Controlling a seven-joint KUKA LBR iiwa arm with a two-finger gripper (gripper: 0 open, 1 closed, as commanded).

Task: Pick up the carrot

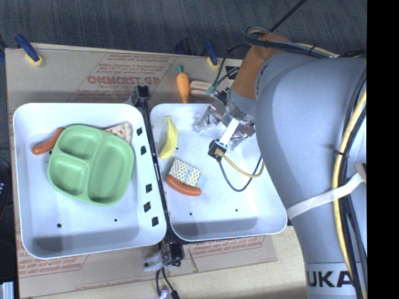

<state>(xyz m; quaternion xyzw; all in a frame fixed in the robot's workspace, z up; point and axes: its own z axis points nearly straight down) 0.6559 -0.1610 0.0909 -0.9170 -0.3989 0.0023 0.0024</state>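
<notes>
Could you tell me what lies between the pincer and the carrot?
In the camera view, only the white bin's back rim lies between the pincer and the carrot beyond it.

We see bulky grey rounded arm housing (305, 123), smooth matte shell. We note orange band (254, 67) above wrist. We read black capital lettering "UKA" (330, 280) on lower housing. We note white strap (324, 198) wrapped across shell. We see yellow and black cables (354, 142) running along housing edge, thin black cable (299, 8) leading off upward. We note metallic silver gripper assembly (224, 124) with small black block, looped yellow-black wire (240, 170) hanging beneath.
</notes>
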